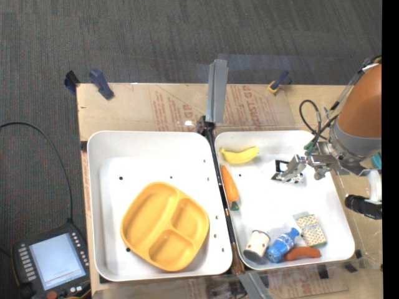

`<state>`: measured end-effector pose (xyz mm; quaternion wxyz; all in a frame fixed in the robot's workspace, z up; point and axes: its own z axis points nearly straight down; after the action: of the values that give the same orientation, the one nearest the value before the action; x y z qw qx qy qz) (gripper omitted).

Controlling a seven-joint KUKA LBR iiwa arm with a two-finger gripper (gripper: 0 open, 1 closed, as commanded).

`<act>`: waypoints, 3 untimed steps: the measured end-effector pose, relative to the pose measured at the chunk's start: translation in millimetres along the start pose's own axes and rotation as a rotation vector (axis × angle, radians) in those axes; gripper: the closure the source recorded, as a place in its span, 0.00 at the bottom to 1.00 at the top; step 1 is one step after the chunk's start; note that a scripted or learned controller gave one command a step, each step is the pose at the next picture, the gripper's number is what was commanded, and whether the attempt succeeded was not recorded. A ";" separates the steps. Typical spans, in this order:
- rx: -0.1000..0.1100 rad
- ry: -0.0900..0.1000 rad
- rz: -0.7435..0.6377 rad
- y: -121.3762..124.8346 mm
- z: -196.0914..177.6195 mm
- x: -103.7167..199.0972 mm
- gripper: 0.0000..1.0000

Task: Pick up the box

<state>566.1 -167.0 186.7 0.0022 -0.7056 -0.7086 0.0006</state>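
my gripper (290,170), jaw state i cannot tell, hangs over the right bin (340,185), well up-bin from the box (311,229), so no grasp yet.

Two bins sitting side by side on the desk (156,108). Left bin (100,167) holding a tray (164,226). In the right bin (324,192): banana (239,155) at back-left w/ carrot (230,186) just in front; cup (256,245), bottle (282,243), sausage (303,253) lining the front edge; box (311,230) just behind the sausage. Pincer (289,170) hovering over mid-back, right of the banana.
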 end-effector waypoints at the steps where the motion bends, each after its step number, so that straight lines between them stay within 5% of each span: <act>1: 0.002 0.000 -0.008 -26.8 101.3 80.5 0.00; 2: 0.002 0.001 0.219 -80.0 100.8 22.5 0.00; 3: 0.000 0.000 -0.178 -90.5 100.9 51.9 0.00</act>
<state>475.0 -115.3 86.2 0.0021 -0.6400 -0.7684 0.0002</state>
